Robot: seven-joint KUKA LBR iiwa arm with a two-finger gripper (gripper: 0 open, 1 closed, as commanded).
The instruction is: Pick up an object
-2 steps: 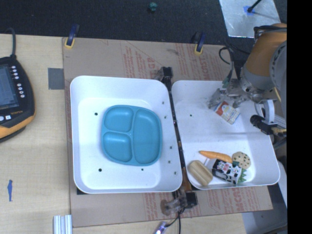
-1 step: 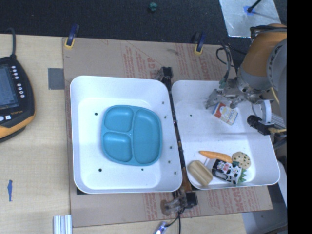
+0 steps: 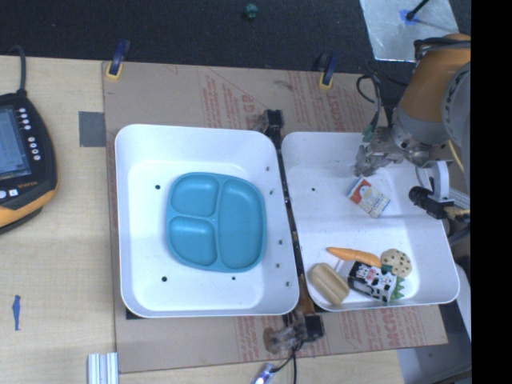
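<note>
small white packet [image 3: 369, 198], red-blue print, tilted

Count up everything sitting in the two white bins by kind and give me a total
Blue divided plate, left bin: 1
Small white packet, right bin: 1
Carrot: 1
Cookie: 1
Bread roll: 1
Black-and-white carton: 1
Total: 6
</note>
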